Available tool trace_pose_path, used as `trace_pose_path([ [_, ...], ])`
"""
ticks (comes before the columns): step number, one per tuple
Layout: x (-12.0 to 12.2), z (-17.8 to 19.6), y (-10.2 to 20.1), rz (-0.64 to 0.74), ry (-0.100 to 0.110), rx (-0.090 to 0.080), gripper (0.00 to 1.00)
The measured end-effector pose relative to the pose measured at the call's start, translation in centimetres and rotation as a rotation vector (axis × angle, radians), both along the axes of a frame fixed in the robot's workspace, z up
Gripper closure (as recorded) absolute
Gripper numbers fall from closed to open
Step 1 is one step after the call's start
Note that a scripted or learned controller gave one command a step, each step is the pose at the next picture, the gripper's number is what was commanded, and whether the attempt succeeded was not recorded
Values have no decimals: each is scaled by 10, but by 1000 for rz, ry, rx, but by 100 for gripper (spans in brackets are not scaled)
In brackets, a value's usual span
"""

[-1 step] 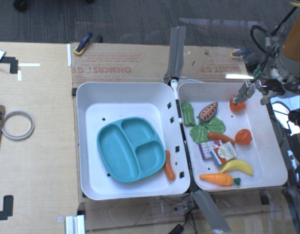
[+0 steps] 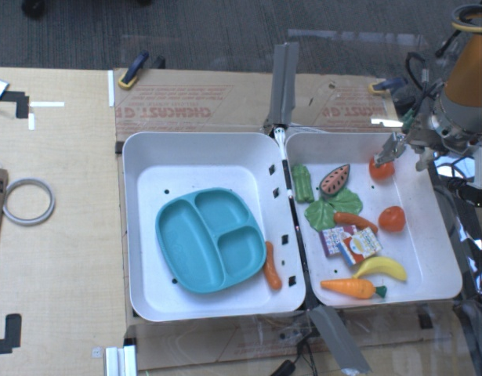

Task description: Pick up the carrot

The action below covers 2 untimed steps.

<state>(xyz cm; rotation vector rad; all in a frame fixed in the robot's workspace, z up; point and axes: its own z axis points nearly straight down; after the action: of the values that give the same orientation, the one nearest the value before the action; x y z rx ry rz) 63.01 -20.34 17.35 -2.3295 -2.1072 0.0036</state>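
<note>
The carrot (image 2: 353, 287) is hemmed in near the right bin's front wall (image 2: 382, 302): a banana (image 2: 382, 269) lies just behind it and a small carton (image 2: 352, 245) beyond that. Open floor is left at the bin's right side (image 2: 429, 249). A clear approach is offered from above.

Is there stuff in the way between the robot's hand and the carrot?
Yes. The gripper is at the right bin's far side, by a red tomato. The carrot lies at the near edge. Another tomato, a small box and the banana lie between.
</note>
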Motion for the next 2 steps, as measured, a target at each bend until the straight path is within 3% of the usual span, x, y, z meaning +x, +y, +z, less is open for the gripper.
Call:
trace_pose_path([
  [1, 1, 10, 0, 3, -2, -2, 100],
  [2, 29, 149, -2, -167, -2, -1, 100],
])
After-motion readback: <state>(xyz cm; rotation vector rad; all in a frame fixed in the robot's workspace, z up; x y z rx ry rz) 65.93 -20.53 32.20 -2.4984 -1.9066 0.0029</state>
